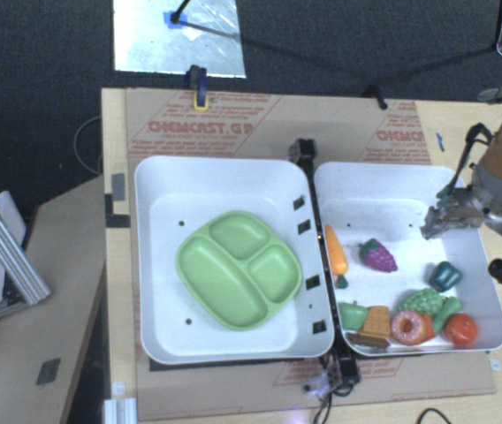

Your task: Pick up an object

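Reaching in over the right bin's (410, 203) right rim, the gripper (435, 223) hangs above bare floor near that bin's far right corner, and whether its fingers are spread or pressed together cannot be told. Toys crowd the bin's near edge: a tomato (461, 329) in the near right corner, a doughnut (407, 327), a cracker (376, 323), broccoli (429, 303) and a green pepper (444, 276), with grapes (377, 255) mid-floor and a carrot (336, 249) along the left wall. On the counter (260, 117) the left bin (224, 179) holds a green divided plate (239, 268) at its middle.
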{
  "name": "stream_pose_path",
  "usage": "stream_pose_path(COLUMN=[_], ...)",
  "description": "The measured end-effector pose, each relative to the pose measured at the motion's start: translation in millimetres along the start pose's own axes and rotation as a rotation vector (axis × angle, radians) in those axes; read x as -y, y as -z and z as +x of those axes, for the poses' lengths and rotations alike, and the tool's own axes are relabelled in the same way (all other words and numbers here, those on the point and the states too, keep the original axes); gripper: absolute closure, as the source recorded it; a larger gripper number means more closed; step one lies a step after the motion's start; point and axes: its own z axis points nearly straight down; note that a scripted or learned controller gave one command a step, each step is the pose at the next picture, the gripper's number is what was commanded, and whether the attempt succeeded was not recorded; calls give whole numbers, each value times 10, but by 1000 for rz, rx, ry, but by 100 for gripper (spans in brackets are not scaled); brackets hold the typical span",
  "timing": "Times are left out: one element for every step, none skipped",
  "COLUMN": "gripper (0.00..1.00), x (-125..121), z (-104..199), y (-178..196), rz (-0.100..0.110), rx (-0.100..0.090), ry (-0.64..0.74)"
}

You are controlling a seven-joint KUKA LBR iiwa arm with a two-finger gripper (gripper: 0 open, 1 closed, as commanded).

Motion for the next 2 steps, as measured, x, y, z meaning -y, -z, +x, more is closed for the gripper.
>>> stream_pose_path(gripper=[100, 100], x=[-78, -90], z=[84, 83], y=[521, 727], rz=[-1, 2], rx=[0, -1], ry=[4, 3])
